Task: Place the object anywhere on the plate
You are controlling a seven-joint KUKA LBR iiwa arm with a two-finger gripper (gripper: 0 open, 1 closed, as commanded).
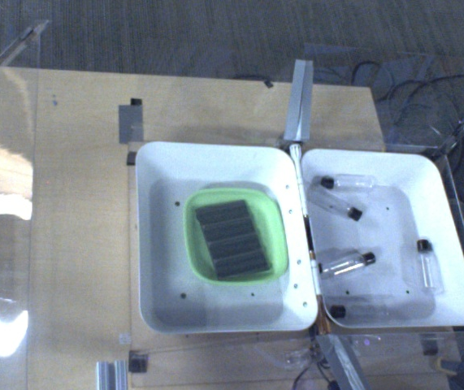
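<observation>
Whether the gripper is open or closed cannot be told. The object is taken to be one of the small clear vials with black caps, e.g. the vial [347,262] lying on its side right of the green plate [274,218], in the neighbouring bin [451,218]. It is judged light, stiff, slick, breakable and prone to rolling, so it is best pinched gently across the middle of the barrel. A dark ribbed block [232,240] is already seated on the plate, so little bare rim is left for placement.
</observation>
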